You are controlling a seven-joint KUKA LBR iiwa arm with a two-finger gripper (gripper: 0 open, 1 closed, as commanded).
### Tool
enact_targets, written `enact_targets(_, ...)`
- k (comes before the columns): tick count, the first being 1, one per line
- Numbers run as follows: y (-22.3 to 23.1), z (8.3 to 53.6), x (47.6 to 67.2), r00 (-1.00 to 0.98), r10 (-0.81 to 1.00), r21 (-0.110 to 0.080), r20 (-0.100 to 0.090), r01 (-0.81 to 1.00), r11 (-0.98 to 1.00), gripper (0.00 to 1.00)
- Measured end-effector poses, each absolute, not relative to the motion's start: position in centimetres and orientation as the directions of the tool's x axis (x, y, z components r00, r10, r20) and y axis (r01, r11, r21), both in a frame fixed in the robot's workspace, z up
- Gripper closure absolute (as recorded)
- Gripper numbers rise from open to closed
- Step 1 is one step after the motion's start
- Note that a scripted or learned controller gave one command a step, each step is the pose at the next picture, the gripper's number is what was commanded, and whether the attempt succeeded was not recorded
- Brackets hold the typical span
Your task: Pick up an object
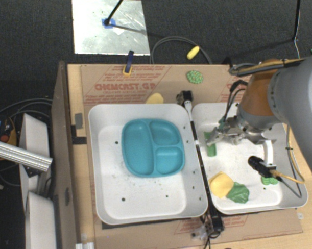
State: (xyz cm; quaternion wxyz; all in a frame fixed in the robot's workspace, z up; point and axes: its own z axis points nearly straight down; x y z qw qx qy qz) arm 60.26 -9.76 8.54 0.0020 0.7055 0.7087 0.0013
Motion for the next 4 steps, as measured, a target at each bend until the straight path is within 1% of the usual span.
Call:
enact_targets(1, -8.3, 8.5, 62.6, -0.007, 1.000, 0.004, 0.000, 1.000, 0.007, 0.00)
enact_targets(2, -9.5, 8.6, 65.9, -0.007, 1.000, 0.006, -0.001, 1.000, 0.007, 0.00)
enact_targets(3, -9.5, 9.7, 65.9, -0.010, 1.000, 0.008, -0.003, 1.000, 0.010, 1.00)
enact_targets(4, -9.5, 9.7, 65.9, -0.011, 1.000, 0.007, -0.002, 1.000, 0.011, 0.00)
